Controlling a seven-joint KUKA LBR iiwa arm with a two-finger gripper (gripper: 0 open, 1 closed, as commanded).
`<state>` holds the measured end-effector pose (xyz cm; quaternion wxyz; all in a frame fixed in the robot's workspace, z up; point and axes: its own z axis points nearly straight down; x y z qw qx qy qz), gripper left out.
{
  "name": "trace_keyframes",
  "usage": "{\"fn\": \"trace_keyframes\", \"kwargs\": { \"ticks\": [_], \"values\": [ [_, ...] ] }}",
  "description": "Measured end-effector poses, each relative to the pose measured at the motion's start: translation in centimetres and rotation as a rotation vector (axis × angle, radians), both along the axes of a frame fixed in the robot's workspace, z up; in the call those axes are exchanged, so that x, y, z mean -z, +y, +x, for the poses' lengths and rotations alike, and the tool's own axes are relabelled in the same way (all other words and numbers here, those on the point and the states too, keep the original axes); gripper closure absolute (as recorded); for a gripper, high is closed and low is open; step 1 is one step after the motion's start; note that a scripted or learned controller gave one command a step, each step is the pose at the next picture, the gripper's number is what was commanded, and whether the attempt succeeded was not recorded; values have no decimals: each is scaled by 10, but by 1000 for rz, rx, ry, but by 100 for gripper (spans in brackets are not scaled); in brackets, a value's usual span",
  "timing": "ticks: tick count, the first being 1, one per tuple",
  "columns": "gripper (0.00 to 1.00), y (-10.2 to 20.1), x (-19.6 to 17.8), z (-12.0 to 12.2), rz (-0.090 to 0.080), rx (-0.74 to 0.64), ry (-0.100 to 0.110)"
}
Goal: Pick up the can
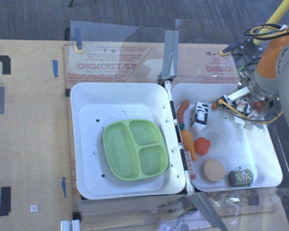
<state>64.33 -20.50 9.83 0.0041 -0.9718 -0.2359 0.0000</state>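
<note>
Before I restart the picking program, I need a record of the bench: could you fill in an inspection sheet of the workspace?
Surface: wooden bench bearing left bin and right bin.
Job's things: can lying on its side at the right bin's near edge.
Clutter: green divided plate in the left bin; carrot, tomato, round tan disc, black-and-white box in the right.
Grippers: hand over the right bin's far corner, apart from the can.
Cables: bundle at the wrist.
Surroundings: grey carpet.
</note>
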Motion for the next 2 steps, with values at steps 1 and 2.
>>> {"fn": "trace_keyframes", "kwargs": {
  "ticks": [1, 2],
  "values": [
    [0, 0, 0, 0, 0, 0, 0],
    [0, -9, -4, 13, 6, 69, 13]
  ]
}}
